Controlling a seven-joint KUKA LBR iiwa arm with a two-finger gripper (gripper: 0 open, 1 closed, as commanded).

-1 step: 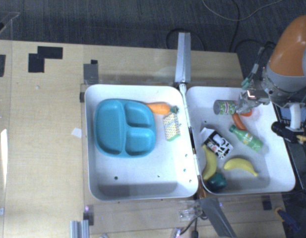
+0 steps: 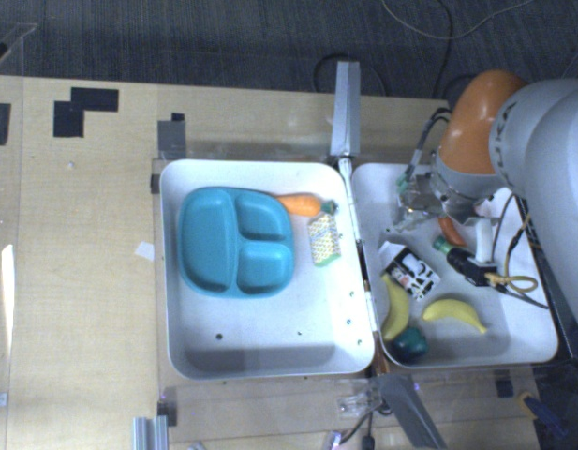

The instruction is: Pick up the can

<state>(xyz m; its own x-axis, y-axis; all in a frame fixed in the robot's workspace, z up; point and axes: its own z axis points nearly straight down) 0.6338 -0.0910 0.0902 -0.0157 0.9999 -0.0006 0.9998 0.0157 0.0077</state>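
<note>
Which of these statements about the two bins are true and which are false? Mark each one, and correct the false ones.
1. The blue divided plate lies in the left bin. True.
2. The carrot lies in the right bin. False: it lies in the left bin, beside the plate.
3. Two bananas lie in the right bin. True.
4. The arm reaches over the left bin. False: it is over the right bin.

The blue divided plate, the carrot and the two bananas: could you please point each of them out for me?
blue divided plate (image 2: 234,242): camera view, on the ridge between its compartments.
carrot (image 2: 300,204): camera view, middle of its orange body.
banana by the bin wall (image 2: 396,309): camera view, mid-curve.
second banana (image 2: 455,313): camera view, mid-curve.
</note>
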